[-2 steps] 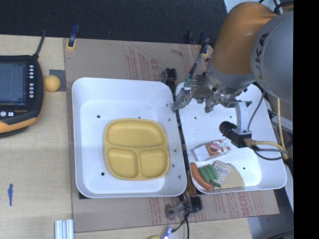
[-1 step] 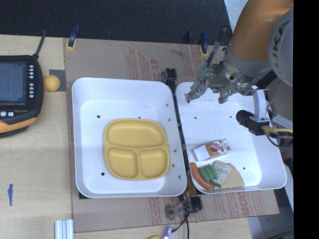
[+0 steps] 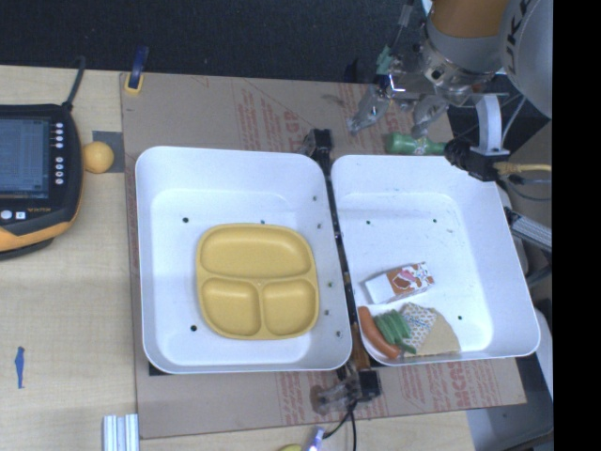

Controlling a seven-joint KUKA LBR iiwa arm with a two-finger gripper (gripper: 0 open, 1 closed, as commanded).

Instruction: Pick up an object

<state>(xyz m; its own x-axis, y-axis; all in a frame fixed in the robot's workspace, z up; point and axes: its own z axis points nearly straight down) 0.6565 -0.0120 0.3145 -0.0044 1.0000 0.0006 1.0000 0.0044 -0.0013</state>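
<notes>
Objects for picking lie bunched in the near corner of the right bin [image 3: 470,205], the corner beside the seam with the left bin [image 3: 169,205]: a small white packet [image 3: 398,281] with a red print, a flat patterned pouch [image 3: 427,329], and what look like an orange carrot [image 3: 374,334] and a green bean pod [image 3: 394,328] toy against the rim. Probably they slid there, since the bin's floor is otherwise bare. The left bin bears a yellow divided tray [image 3: 255,280], lying flat in its middle.

The gripper [image 3: 399,113] hangs beyond the right bin's far rim, well apart from the cluster, its fingers spread and holding nothing; I judge no grasp has begun. Both bins rest on a brown cardboard sheet [image 3: 235,111] over a pale wooden bench [image 3: 56,327]. Left of the left bin sits a control pendant [image 3: 33,177], with a yellow ball [image 3: 98,156] between them.
</notes>
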